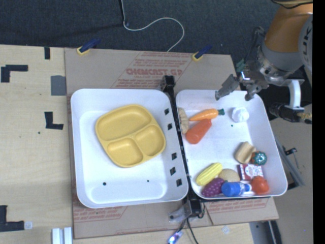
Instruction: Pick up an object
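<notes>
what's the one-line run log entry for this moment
phase: approach | hand: open, above far edge of right bin, holding nothing | nearest: carrot, white piece | yellow plate in left bin

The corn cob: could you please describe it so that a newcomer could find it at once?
Look in the right-hand bin, at the cluster of toy food along its near edge. The corn cob lies at the left end of that cluster, just above the purple grapes. It is the only yellow, ridged, oblong piece there.
</notes>
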